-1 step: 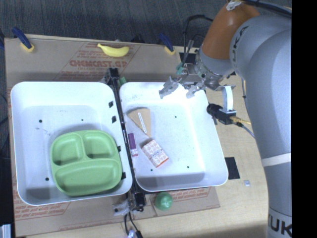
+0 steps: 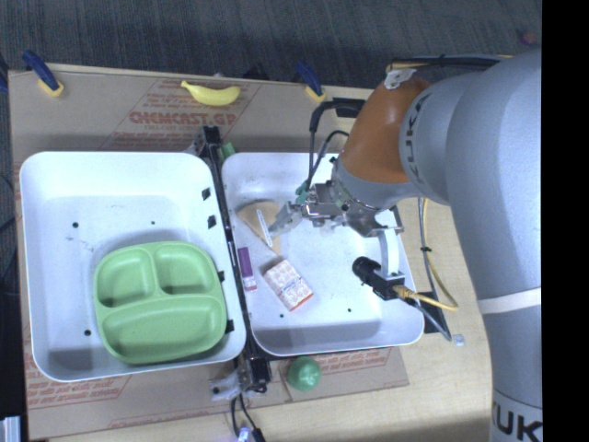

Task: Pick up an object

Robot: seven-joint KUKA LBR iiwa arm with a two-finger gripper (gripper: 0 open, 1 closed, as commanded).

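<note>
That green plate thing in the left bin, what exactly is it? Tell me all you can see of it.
The green tray is a pale green divided plate that looks like plastic, with rounded corners. Raised ridges split it into three compartments: two smaller ones at the back and one wide one at the front. It lies flat, right side up, on the floor of the left bin, toward the front right corner, close to the wall nearest the other bin. Nothing lies in it.

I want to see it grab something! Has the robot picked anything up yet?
Not yet. The claw is low in the right bin, by the tan wedge, but nothing shows between its fingers. The patterned box and purple stick lie on the bin floor, and the green tray sits in the left bin. Grabbing and lifting are left.
</note>
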